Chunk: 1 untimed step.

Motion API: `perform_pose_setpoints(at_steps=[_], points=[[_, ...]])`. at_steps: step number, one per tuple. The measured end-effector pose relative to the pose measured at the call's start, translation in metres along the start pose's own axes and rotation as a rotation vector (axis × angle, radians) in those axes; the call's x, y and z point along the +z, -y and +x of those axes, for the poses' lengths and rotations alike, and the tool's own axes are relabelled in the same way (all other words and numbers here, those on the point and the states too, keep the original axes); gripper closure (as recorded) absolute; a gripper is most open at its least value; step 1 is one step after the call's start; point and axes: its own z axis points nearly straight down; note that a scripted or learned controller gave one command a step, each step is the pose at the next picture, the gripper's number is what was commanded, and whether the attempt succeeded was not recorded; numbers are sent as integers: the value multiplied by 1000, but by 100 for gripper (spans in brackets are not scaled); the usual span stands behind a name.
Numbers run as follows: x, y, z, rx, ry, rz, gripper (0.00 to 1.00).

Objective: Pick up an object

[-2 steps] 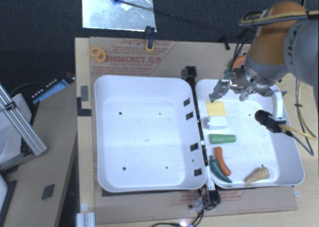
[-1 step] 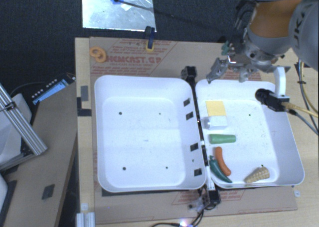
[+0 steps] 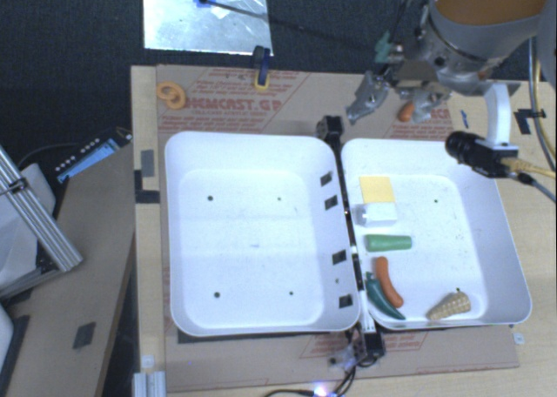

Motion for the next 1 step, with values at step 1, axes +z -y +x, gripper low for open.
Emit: perform_pose_setpoints(at_steps=[1], points=[[-3,-1,-5,4,5,10,100]])
